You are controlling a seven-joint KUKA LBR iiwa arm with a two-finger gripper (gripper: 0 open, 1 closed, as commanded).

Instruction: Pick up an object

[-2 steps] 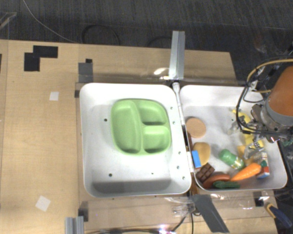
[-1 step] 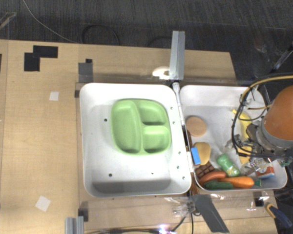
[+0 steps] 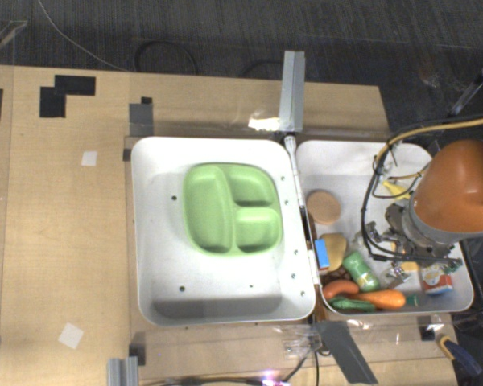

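Tool (image 3: 406, 256) hangs low in the right bin (image 3: 346, 155), near the green bottle (image 3: 361, 268); its grip state is hidden, I cannot tell.

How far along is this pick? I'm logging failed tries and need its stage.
Done: the arm has reached over the right bin, above its toys. In hand: nothing visibly lifted; the carrot and green bottle lie on the bin floor. Left: grasp and raise one. The green tray sits in the left bin.

Robotics lab, taped bench (image 3: 56, 240), bins (image 3: 153, 296), cables (image 3: 386, 147)
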